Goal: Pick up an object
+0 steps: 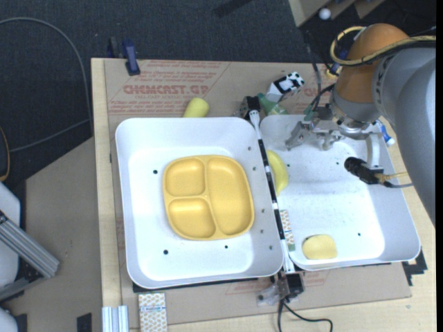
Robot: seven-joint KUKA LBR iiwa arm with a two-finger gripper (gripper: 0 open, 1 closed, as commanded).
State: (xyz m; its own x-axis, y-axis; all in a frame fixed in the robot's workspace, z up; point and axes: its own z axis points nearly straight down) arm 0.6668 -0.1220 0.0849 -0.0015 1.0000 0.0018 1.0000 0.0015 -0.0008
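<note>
My gripper (315, 134) hangs over the back left part of the right bin (387, 227), below the orange wrist band. Nothing shows in its grasp. A yellow rounded object (279, 170) lies against the right bin's left wall, a little in front of and to the left of the gripper. A second pale yellow lump (319, 246) rests near that bin's front edge. In the left bin (138, 185) sits a yellow divided plate (208, 196).
On the bench behind the bins lie a small yellow object (196, 107), a green item (268, 102) and a black-and-white toy (288, 83). A blue clamp (129, 56) sits at the back left. A black cable fitting (361, 169) hangs over the right bin.
</note>
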